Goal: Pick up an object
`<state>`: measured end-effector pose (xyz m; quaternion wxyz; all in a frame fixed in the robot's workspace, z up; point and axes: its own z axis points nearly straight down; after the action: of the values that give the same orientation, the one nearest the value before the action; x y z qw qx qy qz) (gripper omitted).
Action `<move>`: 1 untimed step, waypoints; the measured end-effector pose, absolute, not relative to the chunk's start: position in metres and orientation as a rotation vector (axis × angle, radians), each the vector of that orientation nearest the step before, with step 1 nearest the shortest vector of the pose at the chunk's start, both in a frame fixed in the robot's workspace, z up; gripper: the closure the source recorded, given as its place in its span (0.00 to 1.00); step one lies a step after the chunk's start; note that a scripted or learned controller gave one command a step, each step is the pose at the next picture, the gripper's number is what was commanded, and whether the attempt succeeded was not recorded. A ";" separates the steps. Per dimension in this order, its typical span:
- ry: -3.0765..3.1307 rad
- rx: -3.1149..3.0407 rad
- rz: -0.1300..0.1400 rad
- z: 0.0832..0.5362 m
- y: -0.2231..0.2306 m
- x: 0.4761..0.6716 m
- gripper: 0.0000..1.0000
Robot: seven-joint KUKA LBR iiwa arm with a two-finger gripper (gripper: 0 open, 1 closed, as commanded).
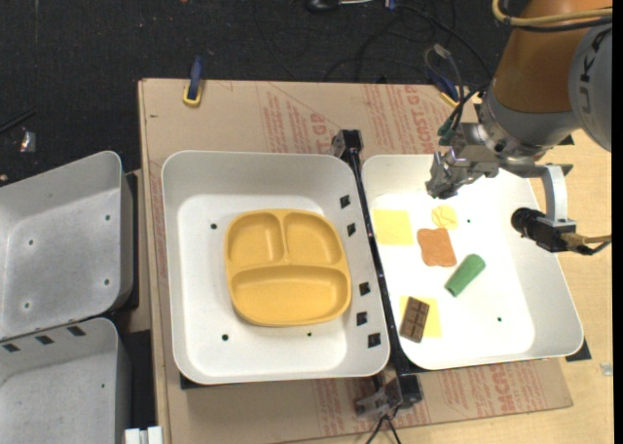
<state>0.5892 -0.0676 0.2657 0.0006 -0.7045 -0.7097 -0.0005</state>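
Desk [253,116]: brown board top. A blue-and-yellow clamp [195,84] sits at its far left edge.

Left bin [175,238]: holds one yellow divided plate [287,267], three compartments. It lies flat near the bin's middle, and nothing is on it.

Right bin [516,306], touching the left bin along a black divider:
- Flat yellow square [392,227], upper left of the floor, close to the divider.
- Brown chocolate bar [416,318], near the front left, lying partly on a smaller yellow slip [431,317].
- Orange-brown flat piece [436,247], just right of the yellow square and apart from it.
- Small pale yellow piece [444,215], just beyond the orange-brown piece, nearly touching it.
- Green cylinder [464,276], lying on its side and tilted, right of the orange-brown piece and clear of it.

Arm [545,43]: comes in from the right, with the orange band high over the bin's far right corner. The jaws point down at the far side of the right bin, directly over or just behind the small pale yellow piece. Cannot tell how wide the jaws stand, as the dark tip is too small to resolve. Nothing can be seen held between them, and all five items rest on the bin floor.
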 end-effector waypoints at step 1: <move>-2.228 -2.210 0.001 0.248 -0.013 0.580 1.00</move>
<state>0.5796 -0.0126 0.2482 0.0016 -0.7043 -0.7099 0.0002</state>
